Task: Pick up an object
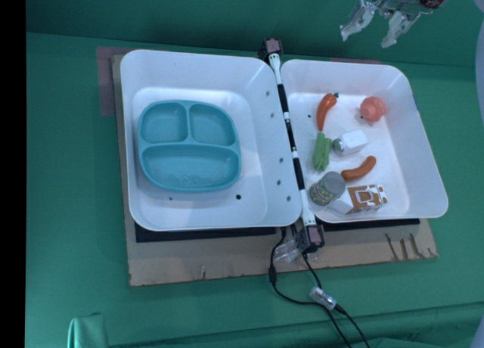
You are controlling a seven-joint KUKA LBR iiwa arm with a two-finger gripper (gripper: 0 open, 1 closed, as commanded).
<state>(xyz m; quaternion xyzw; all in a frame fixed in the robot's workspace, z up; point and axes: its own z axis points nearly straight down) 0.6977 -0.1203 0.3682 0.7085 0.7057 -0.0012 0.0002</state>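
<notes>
The sausage sits mid right bin, clear of its neighbours. It looks like light, stiff, slick toy plastic, so pinching across its narrow middle seems the safest bet. The can and carton crowd the front edge. The gripper hangs high above the bin's back rim, fingers apart, holding nothing.

Left bin: holds a divided plate, lying flat near its middle.
Right bin: pepper at back left, round toy at back right, well apart.
Middle: pickle just beside small jar; sausage in front.
Front: can beside carton.
Gripper: behind the right bin, above it.
</notes>
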